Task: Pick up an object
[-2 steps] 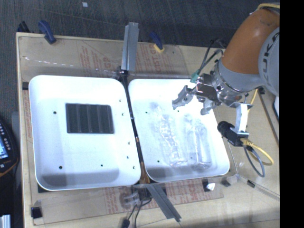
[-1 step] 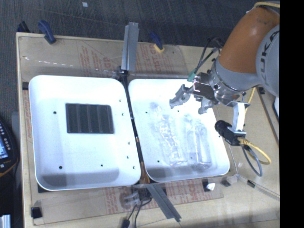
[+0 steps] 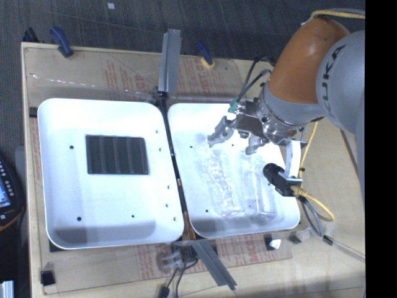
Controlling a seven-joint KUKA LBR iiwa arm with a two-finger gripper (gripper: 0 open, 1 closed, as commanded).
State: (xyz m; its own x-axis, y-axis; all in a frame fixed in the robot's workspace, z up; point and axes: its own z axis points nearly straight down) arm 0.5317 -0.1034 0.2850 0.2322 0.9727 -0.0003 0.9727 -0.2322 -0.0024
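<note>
A dark grey ribbed rectangular block (image 3: 116, 154) lies flat in the middle of the left bin (image 3: 56, 123). Clear plastic items lie in the right bin (image 3: 186, 129): one crinkled piece (image 3: 221, 185) and a second, tube-like one (image 3: 258, 194) to its right. My gripper (image 3: 236, 139) hangs over the upper part of the right bin, just above the clear pieces. It is open, with one finger (image 3: 218, 133) to the left and the other to the right, and nothing sits between them.
A black plug (image 3: 277, 177) on a yellow cable hangs from the arm over the right bin's right side. A grey bar (image 3: 169, 61) and blue clamps (image 3: 61, 41) stand along the bench's back edge. A metal bracket (image 3: 208, 266) sits at the front between the bins.
</note>
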